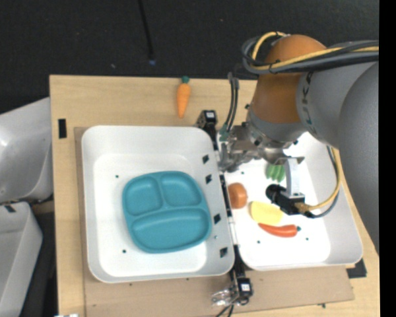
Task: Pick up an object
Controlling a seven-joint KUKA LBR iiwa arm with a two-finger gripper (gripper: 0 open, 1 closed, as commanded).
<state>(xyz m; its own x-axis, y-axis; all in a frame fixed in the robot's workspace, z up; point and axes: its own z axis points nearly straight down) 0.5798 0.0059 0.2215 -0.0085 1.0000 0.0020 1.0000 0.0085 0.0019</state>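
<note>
The right bin (330, 243) holds an orange round fruit (237, 194), a yellow piece (266, 211), a red chili pepper (278, 229) and a green item (274, 172) partly hidden under the arm. My gripper (241, 152) hangs low over the right bin's upper left corner, just above the orange fruit. The wrist blocks its fingers from sight. A blue divided plate (165, 211) lies in the left bin (99, 157).
An orange toy carrot (183, 98) lies on the wooden bench (119, 91) behind the left bin. The big grey arm with its orange band (287, 78) covers the upper part of the right bin. A black cable connector (284, 198) hangs beside the yellow piece.
</note>
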